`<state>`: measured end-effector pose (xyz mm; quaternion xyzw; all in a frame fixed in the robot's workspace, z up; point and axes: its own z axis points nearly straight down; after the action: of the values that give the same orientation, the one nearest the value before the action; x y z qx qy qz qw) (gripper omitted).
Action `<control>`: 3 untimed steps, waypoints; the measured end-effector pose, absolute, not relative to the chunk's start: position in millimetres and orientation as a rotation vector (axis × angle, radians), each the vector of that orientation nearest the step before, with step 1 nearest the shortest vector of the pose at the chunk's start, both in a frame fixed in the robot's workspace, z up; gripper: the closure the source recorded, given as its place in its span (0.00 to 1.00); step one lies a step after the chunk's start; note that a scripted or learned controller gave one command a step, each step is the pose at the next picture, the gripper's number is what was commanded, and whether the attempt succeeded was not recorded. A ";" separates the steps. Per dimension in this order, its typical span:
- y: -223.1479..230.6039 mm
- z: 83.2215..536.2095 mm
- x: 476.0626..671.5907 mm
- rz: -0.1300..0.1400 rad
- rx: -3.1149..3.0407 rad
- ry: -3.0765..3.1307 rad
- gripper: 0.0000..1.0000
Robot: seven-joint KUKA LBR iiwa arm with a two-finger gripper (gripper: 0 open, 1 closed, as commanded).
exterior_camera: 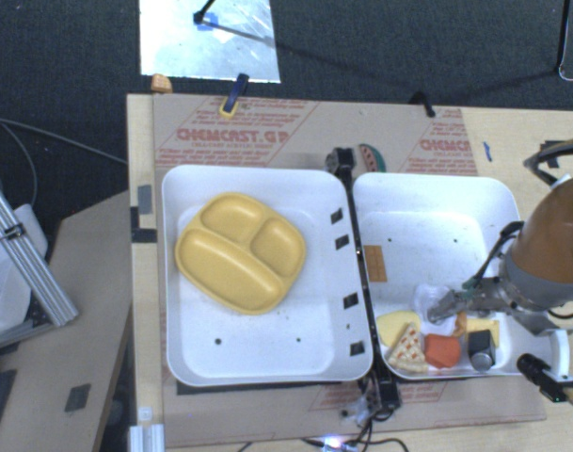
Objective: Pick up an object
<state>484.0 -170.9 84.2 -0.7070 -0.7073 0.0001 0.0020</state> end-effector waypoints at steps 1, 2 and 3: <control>-176.1 84.6 513.0 -0.002 -2.219 -2.229 0.00; -175.9 95.8 513.2 -0.006 -2.220 -2.228 1.00; -113.6 229.6 513.8 -0.013 -2.216 -2.239 1.00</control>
<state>513.8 -113.6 229.6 -0.7034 -0.7108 -0.0041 -0.0046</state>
